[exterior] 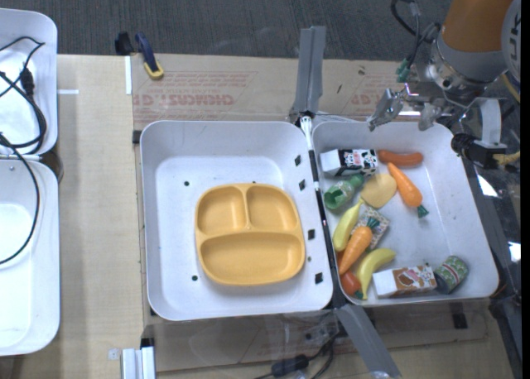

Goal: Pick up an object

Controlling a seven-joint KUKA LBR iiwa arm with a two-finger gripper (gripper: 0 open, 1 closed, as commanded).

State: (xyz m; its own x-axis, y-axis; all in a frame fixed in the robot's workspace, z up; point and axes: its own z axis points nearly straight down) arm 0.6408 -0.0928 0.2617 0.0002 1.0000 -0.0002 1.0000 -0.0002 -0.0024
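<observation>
- Two metal fingers of the gripper [406, 109] stand apart with nothing between them, hovering over the far rim of the right bin [476, 228].
- Just below the gripper, inside that bin, a small black-and-white carton [358, 159] lies beside a red sausage [401, 156].
- Nearer me sit a carrot [405, 185], a yellowish wedge [378, 191], a green pepper [338, 196], a second carrot [356, 246] and a banana [372, 266].
- At the near edge, a red-and-white box [405, 280] rests next to a dark green can [452, 273].
- One yellow divided plate [249, 232] lies in the left bin [166, 228], well apart from the gripper.
</observation>
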